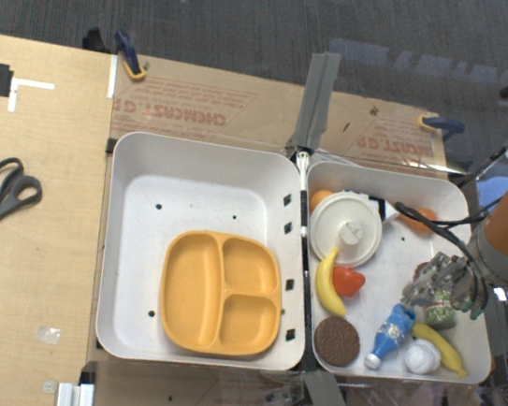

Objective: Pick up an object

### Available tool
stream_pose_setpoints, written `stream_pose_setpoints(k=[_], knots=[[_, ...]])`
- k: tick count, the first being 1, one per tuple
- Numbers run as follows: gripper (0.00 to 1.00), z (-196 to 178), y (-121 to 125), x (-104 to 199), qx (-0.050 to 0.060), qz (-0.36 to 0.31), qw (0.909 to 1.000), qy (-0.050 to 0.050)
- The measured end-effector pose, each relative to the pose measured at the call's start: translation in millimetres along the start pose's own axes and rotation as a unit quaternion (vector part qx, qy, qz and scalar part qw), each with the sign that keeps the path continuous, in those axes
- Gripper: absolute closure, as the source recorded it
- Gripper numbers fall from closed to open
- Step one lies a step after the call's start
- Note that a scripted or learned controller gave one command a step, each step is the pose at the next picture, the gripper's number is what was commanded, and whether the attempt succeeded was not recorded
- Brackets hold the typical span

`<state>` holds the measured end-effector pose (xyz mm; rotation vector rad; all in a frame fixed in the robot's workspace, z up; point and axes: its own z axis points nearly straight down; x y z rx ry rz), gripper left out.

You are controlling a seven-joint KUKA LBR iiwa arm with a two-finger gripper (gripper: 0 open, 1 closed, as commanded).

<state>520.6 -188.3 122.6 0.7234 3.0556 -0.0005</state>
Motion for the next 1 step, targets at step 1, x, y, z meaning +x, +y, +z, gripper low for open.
stream_pose_setpoints(k=[1], knots=[[1.0, 30.5, 18.1, 56.3, -0.001, -0.02, 0.9998, 0.0]])
